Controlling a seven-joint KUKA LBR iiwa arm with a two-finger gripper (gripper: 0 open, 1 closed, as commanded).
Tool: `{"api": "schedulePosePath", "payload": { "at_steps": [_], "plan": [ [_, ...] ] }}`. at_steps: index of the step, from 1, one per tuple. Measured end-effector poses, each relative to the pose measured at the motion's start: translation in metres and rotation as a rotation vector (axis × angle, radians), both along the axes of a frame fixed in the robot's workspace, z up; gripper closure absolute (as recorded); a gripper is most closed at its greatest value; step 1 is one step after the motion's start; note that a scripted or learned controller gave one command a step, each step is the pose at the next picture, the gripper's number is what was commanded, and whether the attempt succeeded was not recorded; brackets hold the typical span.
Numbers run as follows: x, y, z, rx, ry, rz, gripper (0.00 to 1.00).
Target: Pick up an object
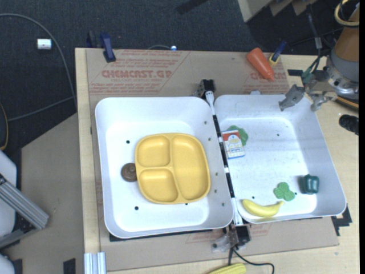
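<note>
The hand (pixel 302 96) is hanging over the far right corner of the right bin (pixel 319 147), at the end of the arm that is coming in from the right side. Its two fingers (pixel 290 99) are standing apart, so it is open, and nothing is sitting between them. It is not touching any of the objects.

Several objects are lying in the right bin. A small carton (pixel 233 144) with red and white print is lying close to the left wall, and a green piece (pixel 243 135) is touching its far corner. A banana (pixel 262 208) is lying at the near edge of this bin. Just beside it, toward the right, a green broccoli-like toy (pixel 284 192) is sitting, and a dark teal object (pixel 309 184) is sitting near the right wall. All of these are well apart from the hand.

In the left bin (pixel 114 153), a yellow plate (pixel 172 168) with three compartments is resting in the middle. A small brown round object (pixel 129 172) is touching its left edge.

On the counter (pixel 165 73) behind the bins, an orange object (pixel 261 64) is lying tilted near the far right corner.
</note>
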State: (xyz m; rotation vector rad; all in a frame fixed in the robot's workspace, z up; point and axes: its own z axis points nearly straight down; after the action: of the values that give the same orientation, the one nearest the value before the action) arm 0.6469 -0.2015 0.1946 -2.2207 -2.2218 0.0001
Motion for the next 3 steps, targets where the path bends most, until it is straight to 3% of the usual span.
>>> {"api": "schedulePosePath", "payload": {
  "at_steps": [1,3],
  "plan": [
    [-0.018,-0.016,-0.111,0.011,0.003,0.004,0.0],
    [-0.133,-0.019,-0.11,0.008,0.004,0.002,0.0]
  ]
}}
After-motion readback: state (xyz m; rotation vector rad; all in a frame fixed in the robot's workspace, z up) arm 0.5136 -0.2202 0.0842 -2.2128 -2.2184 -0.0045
